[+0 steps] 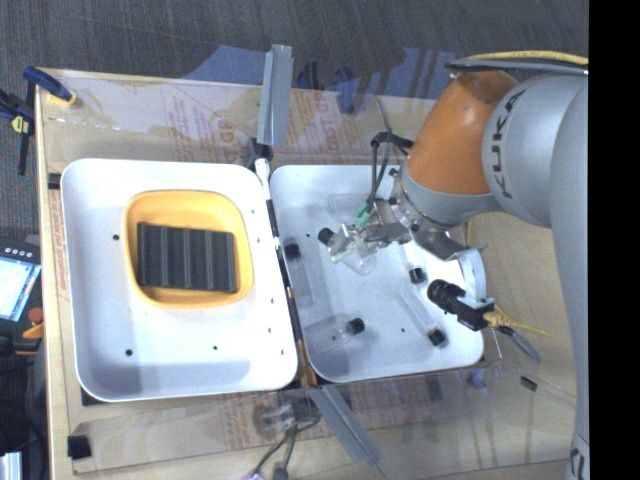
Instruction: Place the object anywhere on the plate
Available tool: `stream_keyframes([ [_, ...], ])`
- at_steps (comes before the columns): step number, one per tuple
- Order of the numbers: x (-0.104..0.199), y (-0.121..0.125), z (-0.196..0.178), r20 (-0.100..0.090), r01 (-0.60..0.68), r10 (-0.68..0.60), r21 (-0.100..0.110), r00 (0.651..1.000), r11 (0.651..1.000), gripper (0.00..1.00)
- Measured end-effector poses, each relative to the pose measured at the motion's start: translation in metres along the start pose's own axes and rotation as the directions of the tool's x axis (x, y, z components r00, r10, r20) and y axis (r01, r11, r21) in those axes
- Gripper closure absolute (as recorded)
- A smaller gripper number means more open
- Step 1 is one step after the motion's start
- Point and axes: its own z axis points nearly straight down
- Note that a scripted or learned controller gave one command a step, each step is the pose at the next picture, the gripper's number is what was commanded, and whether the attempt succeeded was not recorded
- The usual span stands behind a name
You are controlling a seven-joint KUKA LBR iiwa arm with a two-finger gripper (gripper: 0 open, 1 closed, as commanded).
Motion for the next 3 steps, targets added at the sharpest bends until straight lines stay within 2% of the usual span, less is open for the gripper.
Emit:
stream_keyframes([
  [1,0.038,0.049,0.023,0.002,0.091,-0.091,-0.002,0.996,0.996,1.00],
  [2,0.095,0.076,0.022,0.003,0.195,-0.195,-0.004,0.981,0.981,1.00],
  [3,0.095,0.076,0.022,0.003,0.195,-0.195,-0.004,0.981,0.981,0.00],
])
